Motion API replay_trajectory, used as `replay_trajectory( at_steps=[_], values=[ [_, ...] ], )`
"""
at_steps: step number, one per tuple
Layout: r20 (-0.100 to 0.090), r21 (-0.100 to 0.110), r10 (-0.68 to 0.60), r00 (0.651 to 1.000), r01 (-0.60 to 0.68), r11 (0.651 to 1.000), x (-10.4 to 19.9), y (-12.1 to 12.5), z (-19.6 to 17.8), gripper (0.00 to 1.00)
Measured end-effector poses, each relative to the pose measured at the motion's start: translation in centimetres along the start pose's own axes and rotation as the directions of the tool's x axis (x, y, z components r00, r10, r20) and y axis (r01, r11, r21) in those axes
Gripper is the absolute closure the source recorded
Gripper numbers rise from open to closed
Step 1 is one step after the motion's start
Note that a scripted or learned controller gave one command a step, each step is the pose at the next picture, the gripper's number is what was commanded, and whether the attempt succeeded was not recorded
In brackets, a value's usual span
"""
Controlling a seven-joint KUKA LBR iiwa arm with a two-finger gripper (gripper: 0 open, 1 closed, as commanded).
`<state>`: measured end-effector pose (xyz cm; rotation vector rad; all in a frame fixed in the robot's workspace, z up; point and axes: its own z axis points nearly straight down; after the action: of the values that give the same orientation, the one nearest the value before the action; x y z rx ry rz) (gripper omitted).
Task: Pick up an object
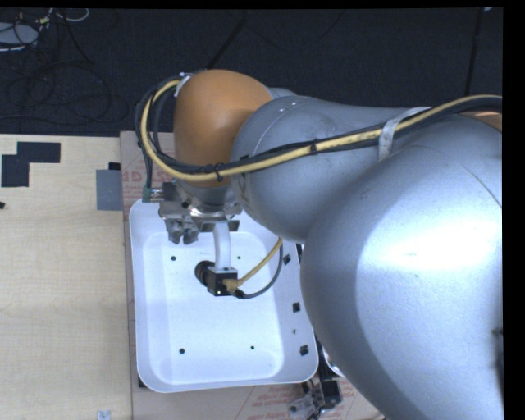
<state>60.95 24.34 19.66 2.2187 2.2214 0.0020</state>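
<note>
One white bin (209, 353) is sitting under the gripper (199, 225), which is hovering low at its far end (open or closed: cannot tell). Pick is looking not yet done; I am judging the object to be hiding behind the grey arm (394, 246).

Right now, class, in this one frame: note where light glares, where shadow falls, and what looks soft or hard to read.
Camera view: a broad soft glare lies on the grey arm. Camera view: the white bin is bright and evenly lit, faintly shaded under the arm's end. Camera view: the background above the bench is near black, its cables barely readable.
</note>
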Motion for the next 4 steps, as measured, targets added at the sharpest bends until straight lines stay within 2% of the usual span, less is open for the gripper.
replay_trajectory(
  at_steps=[1,2,4],
  values=[
    [-0.001,-0.002,-0.003,1.000,0.003,1.000,0.1,3.6,-7.6,1.00],
    [0.001,0.006,-0.004,1.000,0.004,1.000,0.1,3.4,-6.5,1.00],
    [0.004,0.011,-0.016,1.000,0.016,1.000,0.2,3.3,-8.5,1.00]
  ],
)
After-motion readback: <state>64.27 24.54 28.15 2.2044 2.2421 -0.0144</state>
